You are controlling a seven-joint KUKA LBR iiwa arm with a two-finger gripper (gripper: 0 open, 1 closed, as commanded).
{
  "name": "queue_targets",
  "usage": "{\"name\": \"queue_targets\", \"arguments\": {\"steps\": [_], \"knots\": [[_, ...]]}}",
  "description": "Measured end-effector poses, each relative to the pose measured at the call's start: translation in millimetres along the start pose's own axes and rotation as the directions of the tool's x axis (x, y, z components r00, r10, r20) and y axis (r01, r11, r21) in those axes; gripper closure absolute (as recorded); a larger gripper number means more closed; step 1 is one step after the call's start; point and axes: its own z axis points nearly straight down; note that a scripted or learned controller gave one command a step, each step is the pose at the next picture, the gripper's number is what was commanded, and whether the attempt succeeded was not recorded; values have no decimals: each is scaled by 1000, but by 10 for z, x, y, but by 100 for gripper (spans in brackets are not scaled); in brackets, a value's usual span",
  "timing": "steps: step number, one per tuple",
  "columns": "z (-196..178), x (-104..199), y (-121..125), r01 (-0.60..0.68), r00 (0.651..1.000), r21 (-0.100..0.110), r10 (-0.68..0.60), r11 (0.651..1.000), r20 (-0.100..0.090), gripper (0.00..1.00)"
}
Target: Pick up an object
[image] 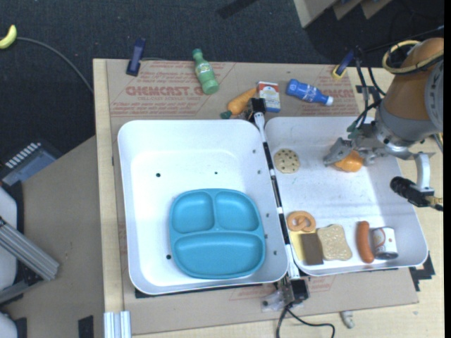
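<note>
Gripper, upper part of right bin: fingers spread and straddling orange object, directly beneath, touching or nearly so; grasp unconfirmed, no lateral offset remaining before closing.

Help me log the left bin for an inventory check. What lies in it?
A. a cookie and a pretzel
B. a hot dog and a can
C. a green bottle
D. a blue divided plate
D: the blue divided plate lies in the left bin, toward its near edge; the green bottle is on the board behind the bins, and the cookie is in the right bin.
</note>
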Motion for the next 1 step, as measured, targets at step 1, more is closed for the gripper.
{"name": "queue_targets", "arguments": {"steps": [1], "knots": [[316, -349, 28, 0, 1000, 6, 0, 1000, -7, 0]]}}
